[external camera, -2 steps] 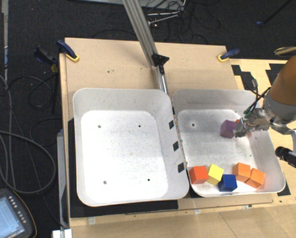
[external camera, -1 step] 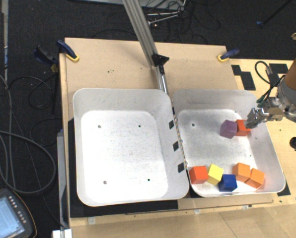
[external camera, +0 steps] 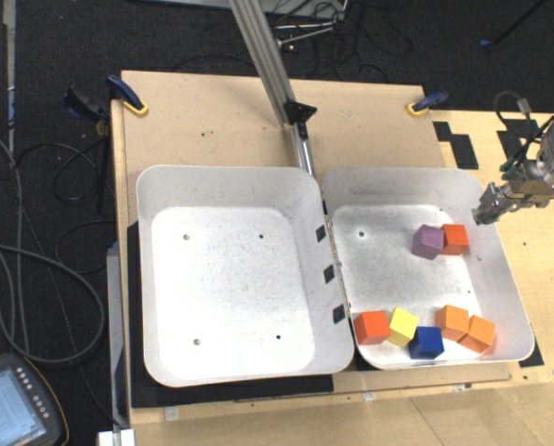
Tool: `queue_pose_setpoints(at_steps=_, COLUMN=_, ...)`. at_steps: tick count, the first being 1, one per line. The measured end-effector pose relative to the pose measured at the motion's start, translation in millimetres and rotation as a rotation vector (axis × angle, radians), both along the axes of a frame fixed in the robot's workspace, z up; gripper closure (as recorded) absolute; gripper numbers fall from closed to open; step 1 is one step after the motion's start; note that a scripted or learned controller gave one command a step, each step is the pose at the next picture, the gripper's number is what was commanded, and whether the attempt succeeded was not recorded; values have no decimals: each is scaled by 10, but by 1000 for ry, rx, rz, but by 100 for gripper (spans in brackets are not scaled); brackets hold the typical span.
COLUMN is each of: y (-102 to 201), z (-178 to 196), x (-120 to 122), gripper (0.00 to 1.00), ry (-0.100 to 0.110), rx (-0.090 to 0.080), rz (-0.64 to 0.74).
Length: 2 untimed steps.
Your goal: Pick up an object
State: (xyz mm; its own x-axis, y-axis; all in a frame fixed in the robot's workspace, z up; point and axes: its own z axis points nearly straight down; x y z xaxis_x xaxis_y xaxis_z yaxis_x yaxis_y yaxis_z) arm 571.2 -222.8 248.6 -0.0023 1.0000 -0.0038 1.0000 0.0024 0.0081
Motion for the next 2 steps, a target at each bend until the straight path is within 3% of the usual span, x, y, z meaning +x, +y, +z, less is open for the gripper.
queue_pose_setpoints(at_steps=2, y=1145, z=-37, x=56, gripper=100, ry=9, rx=6, rz=6)
